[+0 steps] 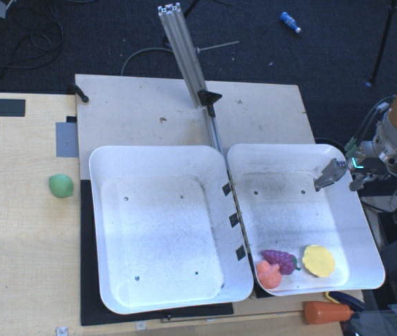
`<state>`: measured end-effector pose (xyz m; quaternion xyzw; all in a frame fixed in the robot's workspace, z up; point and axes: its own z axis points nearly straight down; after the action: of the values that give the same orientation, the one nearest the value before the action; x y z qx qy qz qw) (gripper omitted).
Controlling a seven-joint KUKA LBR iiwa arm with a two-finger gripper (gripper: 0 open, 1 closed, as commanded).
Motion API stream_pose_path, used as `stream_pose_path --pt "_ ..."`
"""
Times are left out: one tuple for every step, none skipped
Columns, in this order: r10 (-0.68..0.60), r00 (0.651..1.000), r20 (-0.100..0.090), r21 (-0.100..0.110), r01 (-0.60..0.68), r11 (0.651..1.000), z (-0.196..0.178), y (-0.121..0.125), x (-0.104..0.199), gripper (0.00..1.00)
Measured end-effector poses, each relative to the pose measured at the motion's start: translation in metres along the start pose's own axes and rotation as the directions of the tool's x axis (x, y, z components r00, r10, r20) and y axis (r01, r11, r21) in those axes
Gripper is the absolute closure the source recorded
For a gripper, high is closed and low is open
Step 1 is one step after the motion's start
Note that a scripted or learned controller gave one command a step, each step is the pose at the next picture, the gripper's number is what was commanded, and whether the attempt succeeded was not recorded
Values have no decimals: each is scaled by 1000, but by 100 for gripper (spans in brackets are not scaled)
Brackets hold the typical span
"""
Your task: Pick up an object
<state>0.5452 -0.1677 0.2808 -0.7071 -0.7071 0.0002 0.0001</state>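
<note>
Likely to miss: end effector (pixel 343 176), fingers apart, at right bin's (pixel 289 156) far-right edge, well apart from near-edge yellow disc (pixel 318 260), purple grapes (pixel 280 259).

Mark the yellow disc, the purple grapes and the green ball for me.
Yellow disc (pixel 318 260): camera view, centre of its top face, in the right bin.
Purple grapes (pixel 280 259): camera view, middle of the bunch, right bin's near edge.
Green ball (pixel 61 185): camera view, centre of the ball, on the wooden bench.
</note>
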Motion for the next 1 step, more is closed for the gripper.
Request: stream_pose_path --pt "0 1000 0 0 0 1000 0 0 0 0"
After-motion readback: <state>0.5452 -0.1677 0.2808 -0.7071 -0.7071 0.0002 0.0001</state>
